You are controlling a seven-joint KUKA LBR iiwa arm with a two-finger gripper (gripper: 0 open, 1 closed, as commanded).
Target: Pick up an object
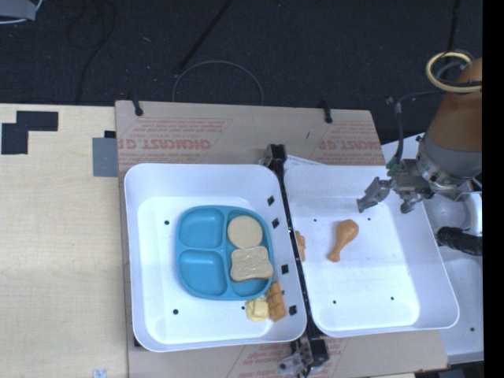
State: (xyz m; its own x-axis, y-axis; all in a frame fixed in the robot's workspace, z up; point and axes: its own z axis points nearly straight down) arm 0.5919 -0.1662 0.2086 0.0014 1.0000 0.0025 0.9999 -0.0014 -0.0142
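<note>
A tan toy chicken drumstick (342, 238) lies in the right bin (378, 305), near its middle. My gripper (387, 195) hovers above the bin's upper right part, up and to the right of the drumstick and apart from it. Its two grey fingers (370, 199) are spread with nothing between them. In the left bin (150, 211) a blue divided plate (201, 262) carries a round cracker (245, 231) and a slice of toast (251, 265).
Small yellow and orange food pieces (266, 305) lie by the plate's lower right corner. A small orange bit (300, 245) sits against the black divider (285, 235) between the bins. The arm's grey and orange wrist (453, 132) stands over the right bin's far right rim.
</note>
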